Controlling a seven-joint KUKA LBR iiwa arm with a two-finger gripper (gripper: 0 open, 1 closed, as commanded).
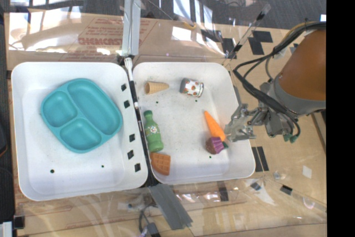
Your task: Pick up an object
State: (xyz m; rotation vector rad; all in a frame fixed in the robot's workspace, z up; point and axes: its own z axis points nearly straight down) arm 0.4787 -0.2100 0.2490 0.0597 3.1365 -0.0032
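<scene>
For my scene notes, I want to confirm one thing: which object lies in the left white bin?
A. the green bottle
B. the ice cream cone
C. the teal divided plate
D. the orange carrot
C. The teal divided plate lies in the left bin, while the green bottle, carrot and cone all lie in the right bin.

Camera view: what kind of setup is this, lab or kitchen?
Likely a robot pick-and-place test bench, not a kitchen: two white bins side by side, toy food such as a carrot and a bottle, and the arm reaching in.
</scene>
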